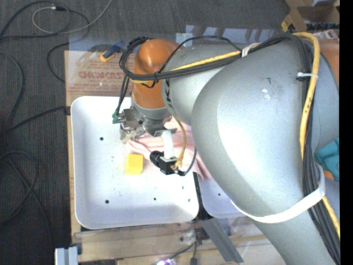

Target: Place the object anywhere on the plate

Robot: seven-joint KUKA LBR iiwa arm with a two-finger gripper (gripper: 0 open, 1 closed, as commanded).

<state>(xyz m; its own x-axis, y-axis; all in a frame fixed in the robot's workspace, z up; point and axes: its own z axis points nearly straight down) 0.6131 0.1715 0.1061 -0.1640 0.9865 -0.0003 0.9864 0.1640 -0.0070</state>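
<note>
Yellow block, a small squarish piece, is seen lying flat on the floor of the left white bin, roughly at the bin's middle and apart from all four walls. It is not touched by the arm. A pink plate is partly visible at the bin's right side, most of it covered by the grey arm; the block lies left of the plate, near it but not on it.

The arm's wrist, with its orange band, is held over the upper middle of the left bin, and the gripper is seen beneath it, above and slightly left of the block. Whether the gripper is open or closed cannot be told, as it is looked down upon from above and hidden by the wrist. Nothing can be made out in its grasp.

A black fitting with a yellow cable hangs just right of the block. Brown cardboard is seen under the bin's far edge.
</note>
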